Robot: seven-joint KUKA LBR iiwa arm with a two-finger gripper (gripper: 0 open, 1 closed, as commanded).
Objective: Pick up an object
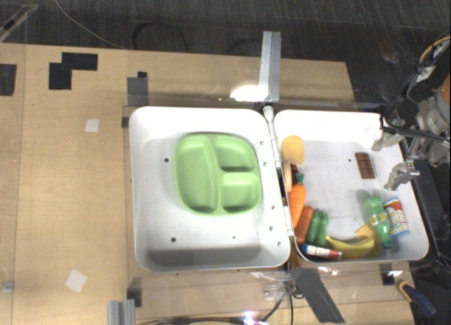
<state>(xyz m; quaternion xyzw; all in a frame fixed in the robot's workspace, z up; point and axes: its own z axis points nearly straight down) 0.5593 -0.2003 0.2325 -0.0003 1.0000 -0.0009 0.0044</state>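
A yellow banana [352, 244] lies along the near wall of the right bin [331, 130], the landmark for everything here. Against that bin's left wall, an orange carrot [299, 204] stands lengthwise, with a green cucumber-like piece [318, 225] just beside it and a red-capped marker [318, 251] touching the banana's left end. Farther up the same wall sits a yellow lemon [293, 150]. In the bin's near right corner a green bottle [376, 219] and a small can with a red and blue label [395, 218] lie side by side, touching the banana's right end. A brown chocolate bar [364, 165] rests alone on the bin's floor toward the far right.

The gripper [394, 158] hangs over the bin's right rim, apart from every object; whether its fingers are parted or closed cannot be told.

Left of the right bin, the left bin [151, 175] holds a green divided plate [215, 173].
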